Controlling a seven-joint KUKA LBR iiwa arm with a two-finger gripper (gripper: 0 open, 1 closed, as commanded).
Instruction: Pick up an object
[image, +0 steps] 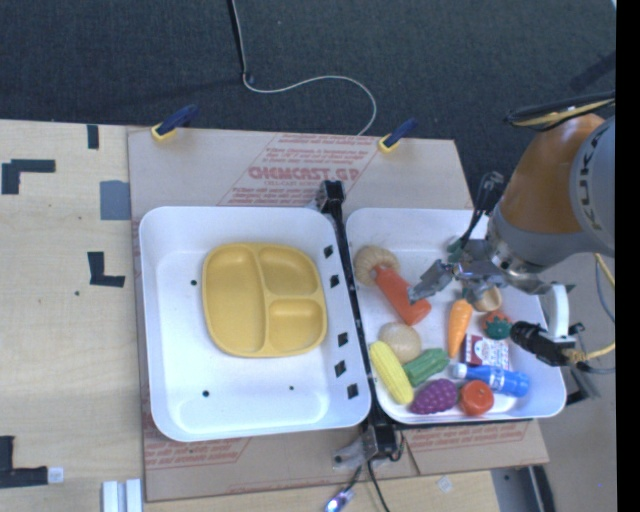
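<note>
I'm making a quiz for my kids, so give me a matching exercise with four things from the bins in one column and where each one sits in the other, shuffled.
Things:
1. yellow divided plate
2. corn cob
3. purple grapes
4. carrot

Places:
A. right bin, against the near wall
B. left bin, in its middle
C. right bin, just below the gripper
D. right bin, by the divider, near-left part

Pairs: 1-B, 2-D, 3-A, 4-C

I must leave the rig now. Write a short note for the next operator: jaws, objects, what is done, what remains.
Gripper: low in the right bin, above the red-orange piece; whether the jaws are open is unclear, nothing seen held.
Objects: corn, purple grapes, carrot and other toy food lie in the right bin. Yellow divided plate sits in the left bin.
Done: approach only.
Left: grasp and lift one object.
</note>
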